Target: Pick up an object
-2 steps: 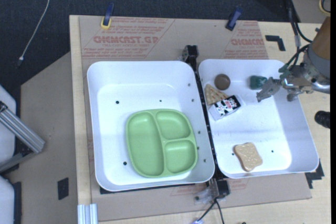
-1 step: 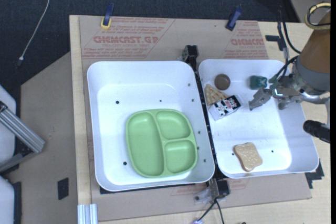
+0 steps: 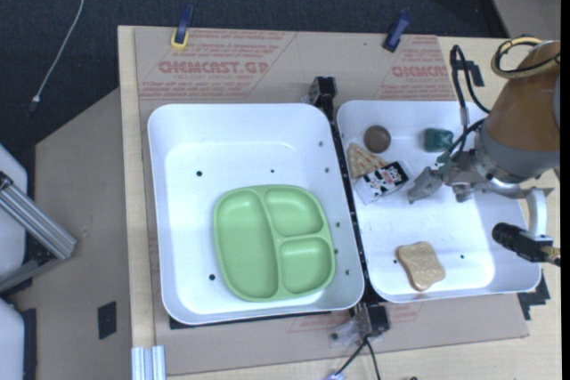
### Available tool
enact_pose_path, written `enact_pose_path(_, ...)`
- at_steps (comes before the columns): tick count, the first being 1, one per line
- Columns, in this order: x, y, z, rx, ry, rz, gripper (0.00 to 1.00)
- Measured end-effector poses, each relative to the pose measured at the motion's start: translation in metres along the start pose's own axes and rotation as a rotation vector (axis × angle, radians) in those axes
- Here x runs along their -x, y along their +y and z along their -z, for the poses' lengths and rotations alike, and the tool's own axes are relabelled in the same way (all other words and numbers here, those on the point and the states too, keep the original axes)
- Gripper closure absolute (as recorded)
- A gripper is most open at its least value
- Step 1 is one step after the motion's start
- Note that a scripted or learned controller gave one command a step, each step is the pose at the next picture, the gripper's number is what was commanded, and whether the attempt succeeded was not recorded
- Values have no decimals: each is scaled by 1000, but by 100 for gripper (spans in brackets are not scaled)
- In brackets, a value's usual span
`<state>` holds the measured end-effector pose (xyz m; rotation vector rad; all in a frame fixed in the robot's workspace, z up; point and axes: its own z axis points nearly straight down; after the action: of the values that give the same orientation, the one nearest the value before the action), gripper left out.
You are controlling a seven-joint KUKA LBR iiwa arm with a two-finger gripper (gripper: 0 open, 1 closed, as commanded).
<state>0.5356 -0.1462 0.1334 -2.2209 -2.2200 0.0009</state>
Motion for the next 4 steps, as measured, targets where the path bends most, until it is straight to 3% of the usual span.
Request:
enact_pose_path(1,0,0,-51,-2,1,-1,0)
enact_pose_path(2,0,1,-38,3,-1,0,100)
enact_pose_path(4,-3,12,65,10,-4,2,100)
